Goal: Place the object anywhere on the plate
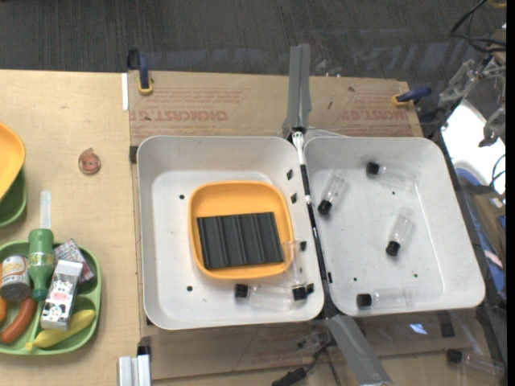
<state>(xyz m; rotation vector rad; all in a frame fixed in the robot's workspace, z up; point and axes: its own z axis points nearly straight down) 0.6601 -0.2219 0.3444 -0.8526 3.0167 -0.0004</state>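
Cardboard (241, 107) under bins reads mirrored "CHEMCAST".

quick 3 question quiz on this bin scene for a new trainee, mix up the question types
1. True or false: the yellow plate sits in the right bin.
2. What lies on the plate? A) a dark ribbed slab B) a banana C) a cup
3. How many clear vials with black caps lie in the right bin?

Key
1. False: it sits in the left bin.
2. A, the dark ribbed slab.
3. Four: one near the top, one at the left, one mid-right, one at the bottom.
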